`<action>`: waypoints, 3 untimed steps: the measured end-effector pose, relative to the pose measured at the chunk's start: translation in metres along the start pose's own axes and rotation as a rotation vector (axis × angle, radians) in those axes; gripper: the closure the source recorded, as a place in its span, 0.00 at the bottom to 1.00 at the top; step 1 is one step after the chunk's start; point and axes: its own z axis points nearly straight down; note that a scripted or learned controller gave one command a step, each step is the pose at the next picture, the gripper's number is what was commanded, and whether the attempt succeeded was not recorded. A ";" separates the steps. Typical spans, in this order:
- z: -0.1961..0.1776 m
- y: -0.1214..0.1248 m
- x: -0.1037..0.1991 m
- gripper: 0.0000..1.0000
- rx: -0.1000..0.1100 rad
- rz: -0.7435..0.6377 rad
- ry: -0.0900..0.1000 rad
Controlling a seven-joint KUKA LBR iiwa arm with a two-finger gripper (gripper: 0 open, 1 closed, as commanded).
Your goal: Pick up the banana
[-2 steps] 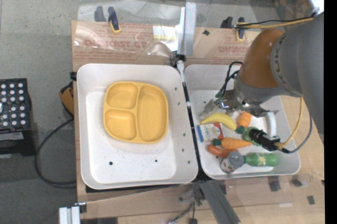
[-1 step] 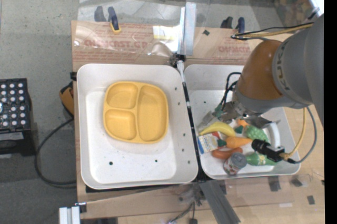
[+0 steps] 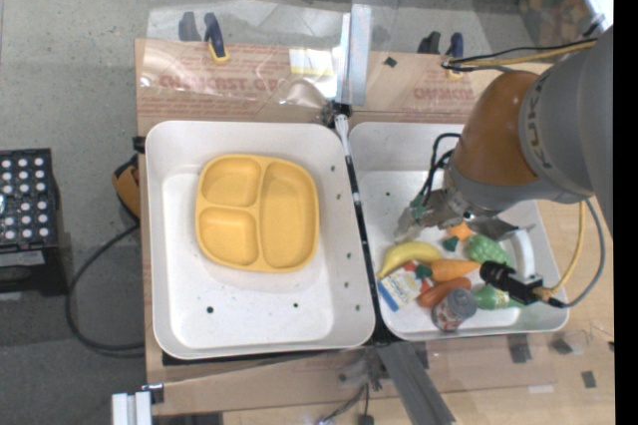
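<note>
Red lettering on the cardboard (image 3: 239,82) behind the bins — too blurred to read.

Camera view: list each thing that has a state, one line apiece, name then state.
banana: lying flat in the right bin, not lifted.
pincer: low over the right bin, just above the banana.
yellow divided plate: flat in the left bin, right side up.
carrot: lying beside the banana.
left bin: holds the plate.
right bin: holds a heap of toy food.
</note>
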 end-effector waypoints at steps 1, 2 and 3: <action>0.000 0.000 0.000 0.00 0.001 0.000 0.000; 0.009 -0.060 -0.067 0.00 0.000 -0.140 -0.001; -0.017 -0.086 -0.063 0.00 0.005 0.043 0.004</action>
